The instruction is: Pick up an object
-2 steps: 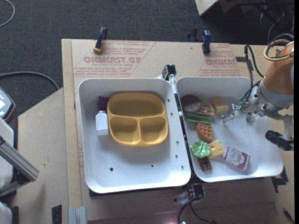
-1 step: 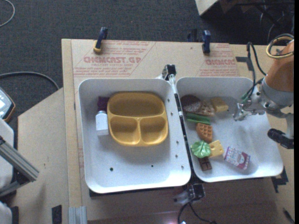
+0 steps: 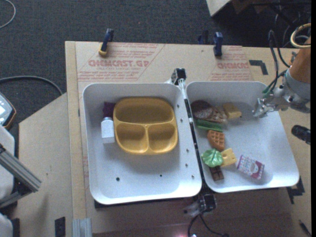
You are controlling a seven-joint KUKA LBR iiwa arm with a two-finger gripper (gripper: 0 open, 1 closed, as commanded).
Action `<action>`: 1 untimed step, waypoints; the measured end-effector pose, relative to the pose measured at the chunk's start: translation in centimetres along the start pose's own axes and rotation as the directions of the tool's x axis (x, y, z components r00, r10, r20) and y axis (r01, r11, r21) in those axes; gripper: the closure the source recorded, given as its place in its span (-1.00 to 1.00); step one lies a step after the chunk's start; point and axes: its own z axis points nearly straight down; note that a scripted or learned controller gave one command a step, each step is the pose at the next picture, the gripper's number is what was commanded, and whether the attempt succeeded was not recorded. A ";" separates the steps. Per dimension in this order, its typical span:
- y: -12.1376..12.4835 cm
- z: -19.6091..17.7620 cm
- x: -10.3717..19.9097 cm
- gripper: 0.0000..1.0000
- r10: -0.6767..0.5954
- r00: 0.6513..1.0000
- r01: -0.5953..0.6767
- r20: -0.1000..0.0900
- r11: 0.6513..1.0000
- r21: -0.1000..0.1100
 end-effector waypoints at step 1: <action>0.2 -4.4 -0.2 1.00 0.000 1.000 0.000 0.000 1.000 -0.001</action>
